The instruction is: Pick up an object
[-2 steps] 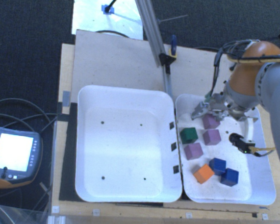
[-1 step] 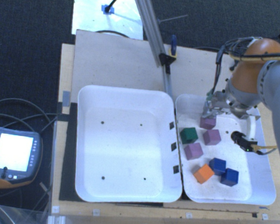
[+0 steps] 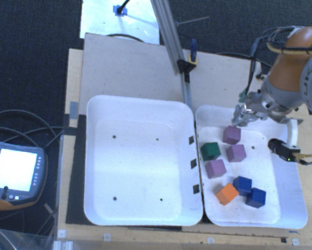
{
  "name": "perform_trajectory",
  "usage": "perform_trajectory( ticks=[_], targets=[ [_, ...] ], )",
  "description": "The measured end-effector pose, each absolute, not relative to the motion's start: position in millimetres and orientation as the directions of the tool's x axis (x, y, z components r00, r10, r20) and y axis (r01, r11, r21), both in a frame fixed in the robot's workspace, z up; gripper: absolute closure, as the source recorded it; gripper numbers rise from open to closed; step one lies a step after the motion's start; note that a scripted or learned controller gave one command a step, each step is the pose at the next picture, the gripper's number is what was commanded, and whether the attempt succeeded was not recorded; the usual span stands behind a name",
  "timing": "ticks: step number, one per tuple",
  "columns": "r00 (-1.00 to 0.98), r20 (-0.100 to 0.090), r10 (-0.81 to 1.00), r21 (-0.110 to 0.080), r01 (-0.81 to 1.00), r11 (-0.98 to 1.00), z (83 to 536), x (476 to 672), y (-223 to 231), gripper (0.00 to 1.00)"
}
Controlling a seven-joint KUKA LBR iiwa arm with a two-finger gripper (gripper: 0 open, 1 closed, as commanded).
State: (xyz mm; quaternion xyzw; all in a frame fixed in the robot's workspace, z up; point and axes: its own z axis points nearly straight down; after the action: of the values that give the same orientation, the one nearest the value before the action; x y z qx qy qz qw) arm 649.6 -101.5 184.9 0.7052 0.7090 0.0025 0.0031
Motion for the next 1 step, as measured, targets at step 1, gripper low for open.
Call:
perform_trajectory(
  ticks=[1],
  targets=[
    [-0.005,-0.002,1.000,0.009,1.000,0.005,237.6,659.0,-108.2,1.00]
  ],
)
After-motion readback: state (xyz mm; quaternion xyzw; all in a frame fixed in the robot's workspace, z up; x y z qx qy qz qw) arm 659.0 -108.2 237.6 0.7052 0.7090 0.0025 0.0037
